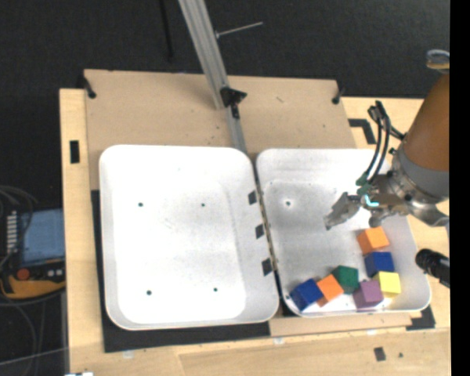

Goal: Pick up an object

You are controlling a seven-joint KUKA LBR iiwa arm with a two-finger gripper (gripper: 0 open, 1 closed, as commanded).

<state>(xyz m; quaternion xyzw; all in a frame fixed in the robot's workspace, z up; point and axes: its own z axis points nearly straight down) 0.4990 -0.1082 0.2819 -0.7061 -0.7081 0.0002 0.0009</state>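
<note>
Hovering over the right bin (298,171), the claw (338,210) (grip state unclear) sits beside an orange block (373,239).

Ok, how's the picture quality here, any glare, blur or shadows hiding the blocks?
In the camera view the light is even and flat; the white bins look bright and a bit washed out, with faint grey speckling. The blocks cast only weak shadows and keep clear colours. The whole frame is soft, and the gripper is blurry enough that its detail is hard to read.
</note>
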